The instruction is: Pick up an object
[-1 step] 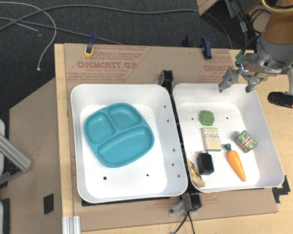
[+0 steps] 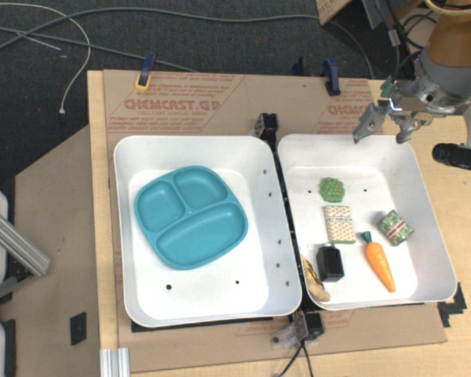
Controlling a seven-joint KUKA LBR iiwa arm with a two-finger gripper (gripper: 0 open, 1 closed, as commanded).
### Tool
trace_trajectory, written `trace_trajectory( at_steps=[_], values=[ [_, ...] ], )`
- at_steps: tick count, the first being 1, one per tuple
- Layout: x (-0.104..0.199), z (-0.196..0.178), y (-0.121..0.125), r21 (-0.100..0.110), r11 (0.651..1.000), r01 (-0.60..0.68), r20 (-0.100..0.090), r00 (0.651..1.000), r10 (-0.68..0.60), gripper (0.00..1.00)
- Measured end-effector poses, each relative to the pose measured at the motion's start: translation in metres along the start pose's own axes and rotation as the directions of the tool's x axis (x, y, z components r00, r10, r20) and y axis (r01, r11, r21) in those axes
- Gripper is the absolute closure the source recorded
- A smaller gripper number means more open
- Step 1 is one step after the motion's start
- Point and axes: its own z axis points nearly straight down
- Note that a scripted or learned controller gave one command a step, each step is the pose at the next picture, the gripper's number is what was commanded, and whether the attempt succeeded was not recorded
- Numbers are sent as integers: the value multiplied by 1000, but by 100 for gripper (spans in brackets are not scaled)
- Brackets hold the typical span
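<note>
Orange plastic carrot (image 2: 380, 265) lies untouched in the right white bin (image 2: 432, 210); my claw (image 2: 385, 124) hangs apart, empty, over the far rim. Grasp outstanding.

You are looking at a robotics lab: a tabletop (image 2: 220, 93) covered with printed cardboard held by blue clamps (image 2: 147, 69), two white bins (image 2: 133, 155) set side by side, loose cables (image 2: 55, 22) on dark carpet, and aluminium framing (image 2: 12, 238) at the left.
</note>
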Motion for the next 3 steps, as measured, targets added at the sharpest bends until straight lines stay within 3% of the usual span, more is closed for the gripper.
trace_trajectory(
  at_steps=[3],
  values=[
    [3,128,-7,6,1000,0,-2,1000,0,0]
  ],
)
